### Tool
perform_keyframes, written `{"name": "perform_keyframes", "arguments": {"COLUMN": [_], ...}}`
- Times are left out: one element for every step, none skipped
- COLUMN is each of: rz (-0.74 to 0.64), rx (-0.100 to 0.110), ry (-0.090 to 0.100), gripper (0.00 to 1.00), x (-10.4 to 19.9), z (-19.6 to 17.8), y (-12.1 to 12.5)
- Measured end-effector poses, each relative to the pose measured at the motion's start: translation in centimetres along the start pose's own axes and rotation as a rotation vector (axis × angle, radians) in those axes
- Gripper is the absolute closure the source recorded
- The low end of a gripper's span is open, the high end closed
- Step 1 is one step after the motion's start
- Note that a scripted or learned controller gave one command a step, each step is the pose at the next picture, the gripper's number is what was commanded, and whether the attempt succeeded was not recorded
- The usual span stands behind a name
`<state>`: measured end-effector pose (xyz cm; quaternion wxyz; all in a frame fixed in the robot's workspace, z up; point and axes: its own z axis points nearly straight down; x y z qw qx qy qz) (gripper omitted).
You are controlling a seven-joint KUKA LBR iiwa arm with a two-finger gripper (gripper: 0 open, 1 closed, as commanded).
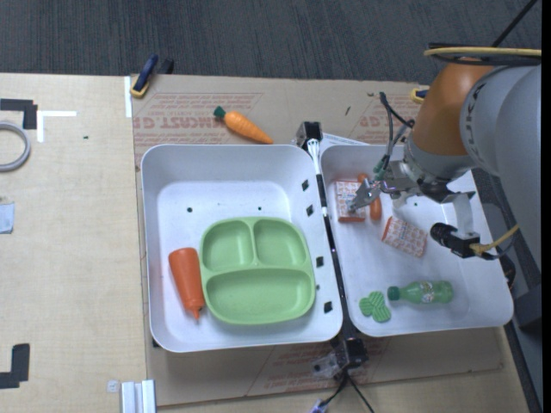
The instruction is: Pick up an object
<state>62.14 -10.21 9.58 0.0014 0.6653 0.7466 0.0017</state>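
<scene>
My gripper (371, 195) hangs low over the back left part of the right bin (486, 312). It sits right beside a small red and white box (348, 201) and partly covers a small orange item (377, 211). A red patterned packet (405, 237) lies just to its right. Toward the front of that bin lie a green bottle (422, 293) and a green leafy piece (374, 307). Nothing shows as lifted.
The left bin (164, 179) holds a green divided plate (256, 270) and an orange carrot-shaped toy (186, 280). Another toy carrot (244, 126) lies on the cardboard behind the bins. A blue clip (144, 74) rests at the cardboard's far left corner.
</scene>
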Motion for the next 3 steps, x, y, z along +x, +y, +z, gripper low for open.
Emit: {"name": "perform_keyframes", "arguments": {"rz": [-0.003,-0.003,-0.004], "rx": [-0.003,-0.003,-0.004], "ry": [-0.002,-0.002,-0.003], "gripper": [1.0,0.0,1.0], "x": [-0.02,-0.02,-0.07], "z": [-1.05,-1.05,-2.01], "y": [0.1,0.11,0.14]}}
